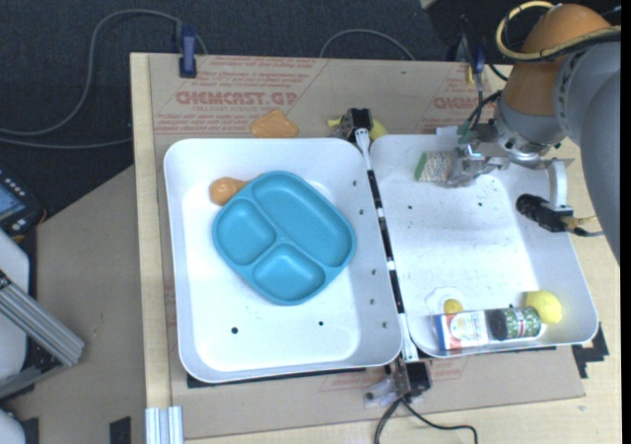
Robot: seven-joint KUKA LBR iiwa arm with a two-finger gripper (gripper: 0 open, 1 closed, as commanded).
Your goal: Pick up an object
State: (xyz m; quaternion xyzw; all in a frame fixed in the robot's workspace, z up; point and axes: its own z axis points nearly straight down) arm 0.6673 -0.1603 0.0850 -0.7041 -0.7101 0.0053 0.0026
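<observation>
— Where's the two-finger gripper (461, 168)?
— Low in the right white bin (463, 264), far corner — just beside a small speckled green-grey packet (432, 167).
— Holding it?
— Cannot tell; the tips blur.

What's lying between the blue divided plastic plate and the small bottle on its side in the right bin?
In the camera view, only bare white bin floor and the two bins' adjoining rims separate the blue divided plate from the bottle.

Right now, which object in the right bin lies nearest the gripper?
The green sponge at the bin's far edge, right beside the gripper; the bottle and lemon lie at the near edge.
</observation>
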